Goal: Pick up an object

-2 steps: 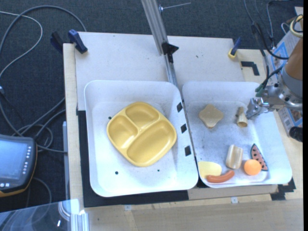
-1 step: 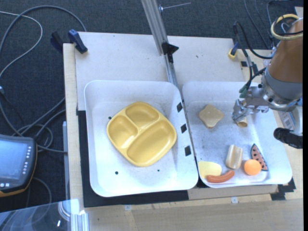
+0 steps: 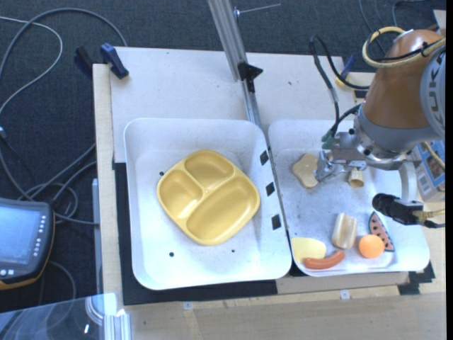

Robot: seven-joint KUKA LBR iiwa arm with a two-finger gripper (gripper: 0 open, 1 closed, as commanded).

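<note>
While the arm (image 3: 407, 76) leans in over the far right corner of the bench, its gripper (image 3: 328, 167) sits low in the right bin (image 3: 301, 134), near the bin's far left part. It's right beside a tan, flat cookie-looking piece (image 3: 306, 170), touching or just about touching its right edge. Honestly can't tell whether the pincer is released or clenched, the view is too small and cluttered there, and nothing is clearly caught in it.

Rest of the right bin: a small tan cylinder (image 3: 356, 178) just right of the gripper, a beige bread-like block (image 3: 344, 230) toward the near side, and an orange ball (image 3: 371, 246) next to it. A watermelon slice (image 3: 379, 230) sits just beside the ball, near the bin's right edge. Along the near edge there's a yellow lemon-ish piece (image 3: 308, 247) with a red sausage (image 3: 323, 261) touching it on the near side.

The left bin (image 3: 141, 190) holds a yellow divided plate (image 3: 208, 197), three compartments, sitting roughly in the middle and turned at an angle to the bin's edges.

A metal pole (image 3: 230, 27) slants up from the far side of the bench, between the two bins.
</note>
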